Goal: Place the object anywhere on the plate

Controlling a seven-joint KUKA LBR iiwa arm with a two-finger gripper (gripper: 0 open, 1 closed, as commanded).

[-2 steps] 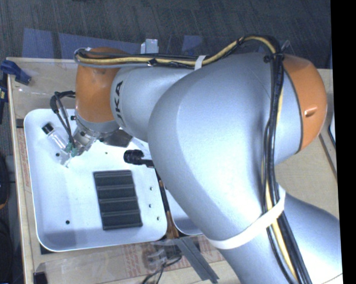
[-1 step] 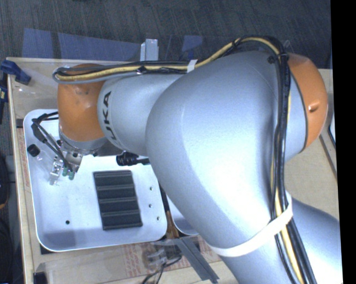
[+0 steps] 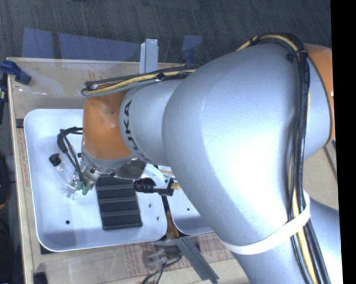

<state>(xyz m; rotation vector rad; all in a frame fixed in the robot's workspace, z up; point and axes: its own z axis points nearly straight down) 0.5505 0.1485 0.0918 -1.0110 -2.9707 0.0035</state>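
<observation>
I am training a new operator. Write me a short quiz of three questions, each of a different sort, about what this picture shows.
1. True or false: the dark ribbed block lies in the left bin of the camera view.
2. Multiple choice: the orange band on the arm sits
A. over the left bin
B. over the floor beyond the bench
C. under the bench
3. Fill in: the blue clamp is at the bench's upper ____ corner in the view.

Key: 1 true; 2 A; 3 left.
</observation>
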